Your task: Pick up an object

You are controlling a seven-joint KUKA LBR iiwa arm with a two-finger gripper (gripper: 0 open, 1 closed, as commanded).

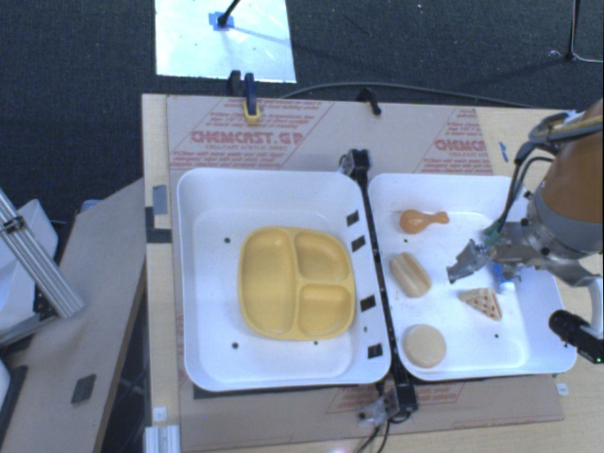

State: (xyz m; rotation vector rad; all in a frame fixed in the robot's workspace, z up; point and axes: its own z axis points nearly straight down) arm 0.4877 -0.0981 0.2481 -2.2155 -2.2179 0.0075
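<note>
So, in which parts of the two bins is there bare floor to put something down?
Left bin: bare floor all around the yellow tray. Right bin: bare along the far wall behind the drumstick, and in the near right corner beyond the pizza slice. Crowded near the divider: bun, cookie.

One fixed camera is mounted above the tabletop (444,125) and looks down at a slant, so the far edge sits toward the top of the frame and the near edge toward the bottom. It stands far enough back to take in both white bins whole, the left bin (208,281) and the right bin (528,347), together with dark floor (75,55) beyond the far edge and a strip of it at left. The arm (571,192) enters from the right edge, partly cut off by the frame.
</note>
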